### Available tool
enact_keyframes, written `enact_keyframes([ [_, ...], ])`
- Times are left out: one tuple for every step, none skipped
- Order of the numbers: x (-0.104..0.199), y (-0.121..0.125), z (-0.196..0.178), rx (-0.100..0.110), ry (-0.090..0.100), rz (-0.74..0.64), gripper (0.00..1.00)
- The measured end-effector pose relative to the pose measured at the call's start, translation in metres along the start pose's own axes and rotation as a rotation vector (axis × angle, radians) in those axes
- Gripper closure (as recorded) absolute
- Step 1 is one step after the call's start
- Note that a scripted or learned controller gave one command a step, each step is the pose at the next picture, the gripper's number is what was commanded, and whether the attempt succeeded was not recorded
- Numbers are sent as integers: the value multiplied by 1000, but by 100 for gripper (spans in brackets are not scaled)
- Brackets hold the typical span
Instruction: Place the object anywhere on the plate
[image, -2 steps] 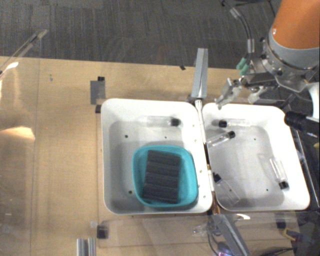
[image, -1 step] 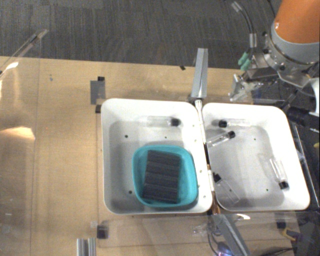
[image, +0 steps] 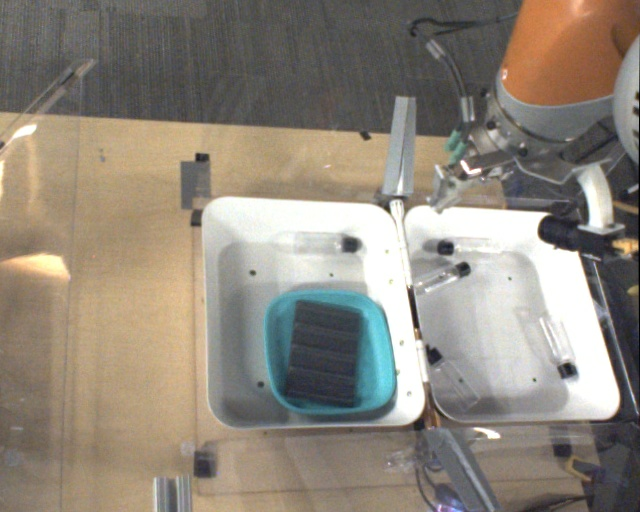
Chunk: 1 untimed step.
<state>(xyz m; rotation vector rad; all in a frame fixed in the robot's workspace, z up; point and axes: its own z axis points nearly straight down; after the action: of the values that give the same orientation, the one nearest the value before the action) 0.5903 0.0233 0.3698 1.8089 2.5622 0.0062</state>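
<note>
nearest: teal plate (image: 378, 345) in left bin (image: 225, 300), already carrying a dark ribbed block (image: 323, 352). likely placing finished, or reaching for another piece; next calls for dropping toward clear capped tubes (image: 441, 276) in right bin (image: 590, 330). claw (image: 452, 180) hovering above the bins' far rim, perhaps empty; too blurred to tell whether apart or together.

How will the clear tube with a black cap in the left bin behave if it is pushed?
The clear tube looks round and lies on its side, so it probably rolls. Its smooth, see-through wall suggests it is slippery and light, and perhaps fragile.
</note>
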Motion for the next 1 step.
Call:
enact_keyframes([
  [9,-40,185,1,2,-184,100],
])
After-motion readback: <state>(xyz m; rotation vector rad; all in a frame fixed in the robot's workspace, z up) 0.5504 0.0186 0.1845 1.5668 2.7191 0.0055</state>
